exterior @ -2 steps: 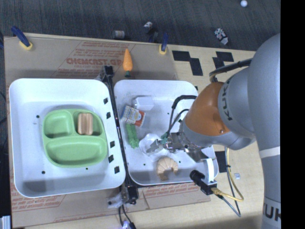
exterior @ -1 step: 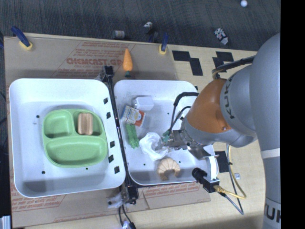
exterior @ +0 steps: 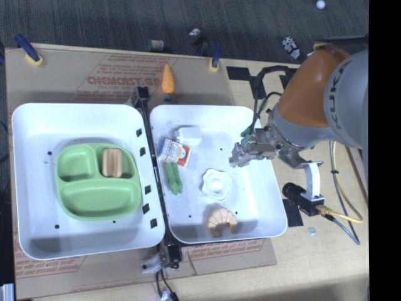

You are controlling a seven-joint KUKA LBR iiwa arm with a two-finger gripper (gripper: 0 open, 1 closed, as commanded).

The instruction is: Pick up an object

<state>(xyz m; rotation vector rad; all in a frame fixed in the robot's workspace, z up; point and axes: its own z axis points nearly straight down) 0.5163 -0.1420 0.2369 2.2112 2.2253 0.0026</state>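
Arm reaching over the right bin

We see the arm (exterior: pixel 326 105) coming from the right, its pincer (exterior: pixel 241 155) low over the right bin (exterior: pixel 250 199); we cannot tell its opening or hold.

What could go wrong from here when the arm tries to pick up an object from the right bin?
The hand hovers close to the small white round cup, which blends with the shallow white right bin; a grasp may miss it. The green vegetable toy and the orange-and-white packet lie touching, so one may drag the other.
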